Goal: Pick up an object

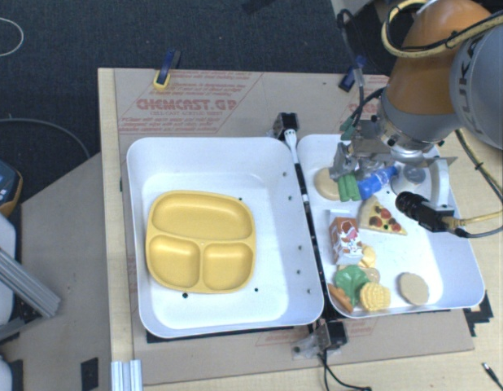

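The gripper [355, 172] is down in the right bin [467, 261] among the toy food — green piece [348, 188] and blue piece [373, 182] beneath it — grip can't be made out

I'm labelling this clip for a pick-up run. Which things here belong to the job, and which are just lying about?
Belongs to the job:
- two-finger gripper
- green block, blue piece and cream disc right beneath it
- right white bin

Just lying about:
- yellow divided plate in the left white bin
- pizza slice toy
- tan cookie
- toy corn
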Controlling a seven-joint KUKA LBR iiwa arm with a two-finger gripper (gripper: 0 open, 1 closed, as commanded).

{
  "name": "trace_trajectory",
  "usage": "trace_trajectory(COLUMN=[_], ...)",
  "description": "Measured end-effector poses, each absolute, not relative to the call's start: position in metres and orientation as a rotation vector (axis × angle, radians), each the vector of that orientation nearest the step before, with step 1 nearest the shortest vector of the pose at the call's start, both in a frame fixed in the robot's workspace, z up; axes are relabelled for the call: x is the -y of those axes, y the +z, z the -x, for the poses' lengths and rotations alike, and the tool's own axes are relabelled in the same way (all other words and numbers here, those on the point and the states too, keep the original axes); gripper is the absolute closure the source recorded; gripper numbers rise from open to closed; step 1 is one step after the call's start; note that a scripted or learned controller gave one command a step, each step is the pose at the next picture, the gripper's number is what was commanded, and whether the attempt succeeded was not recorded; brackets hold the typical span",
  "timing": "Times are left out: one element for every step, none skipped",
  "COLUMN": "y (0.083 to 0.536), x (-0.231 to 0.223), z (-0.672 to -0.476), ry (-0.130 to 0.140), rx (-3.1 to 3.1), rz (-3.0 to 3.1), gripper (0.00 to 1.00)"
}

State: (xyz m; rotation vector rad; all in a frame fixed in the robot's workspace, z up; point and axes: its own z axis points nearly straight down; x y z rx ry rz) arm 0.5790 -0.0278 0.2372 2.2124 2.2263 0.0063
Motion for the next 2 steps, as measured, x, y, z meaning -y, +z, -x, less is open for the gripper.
trace_trajectory(y=[0.2144,0.2152], x=[0.006,0.0086], z=[-0.5866,-0.59], ry=[-0.004,0.0], rx=[-2.227,-2.222], rz=[-2.221,-2.219], gripper=[1.0,1.0])
